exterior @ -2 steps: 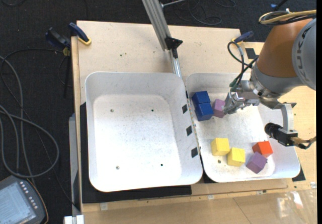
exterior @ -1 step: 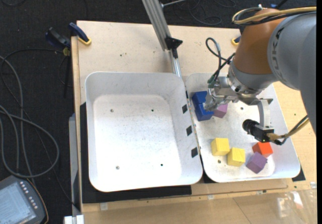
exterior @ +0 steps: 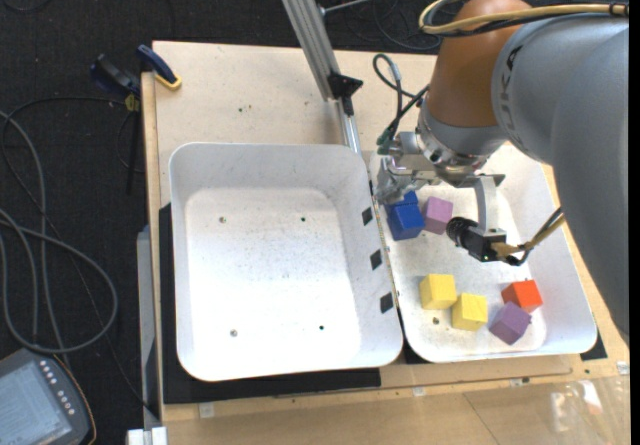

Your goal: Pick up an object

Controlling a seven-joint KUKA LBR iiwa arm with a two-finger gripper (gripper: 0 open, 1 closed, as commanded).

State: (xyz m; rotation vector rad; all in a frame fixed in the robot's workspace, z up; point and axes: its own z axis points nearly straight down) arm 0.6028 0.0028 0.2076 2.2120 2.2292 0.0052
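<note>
Nearest the camera, the left bin (exterior: 270,263) is the bigger of the two white trays on the bench (exterior: 250,83). Beside it, the right bin (exterior: 570,333) holds six blocks under the grey arm (exterior: 560,73). At that bin's upper left corner, by the wall between the trays, the gripper (exterior: 400,195) pinches a blue block (exterior: 405,218), a pink block (exterior: 438,215) just beside it. Lower down lie two yellow blocks (exterior: 437,291) (exterior: 470,311), a purple block (exterior: 511,323) and an orange block (exterior: 522,295).
</note>
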